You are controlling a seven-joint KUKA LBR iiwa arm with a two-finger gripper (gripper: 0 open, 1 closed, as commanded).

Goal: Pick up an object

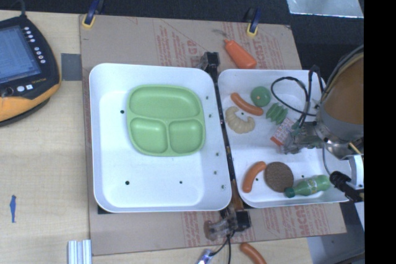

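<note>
The right bin [309, 161] holds several toy foods. There is a red sausage [246, 104], a round green piece [260, 96], a ridged green piece [276, 112] and a beige curled pastry [240, 120]. Toward the front lie a second sausage [253, 176], a brown patty [279, 175] and a green bottle [309, 186] on its side. My gripper [289, 141] is low in this bin, right of the pastry and just below the ridged green piece. A small pink-and-red item [281, 132] lies right at its tip.
The left bin [111, 151] carries a green divided plate [166, 119]. An orange carrot [240, 54] lies on the cardboard behind the bins, and another sausage [252, 251] in front. A teach pendant [25, 68] rests at far left. Black cables [291, 96] loop over the right bin.
</note>
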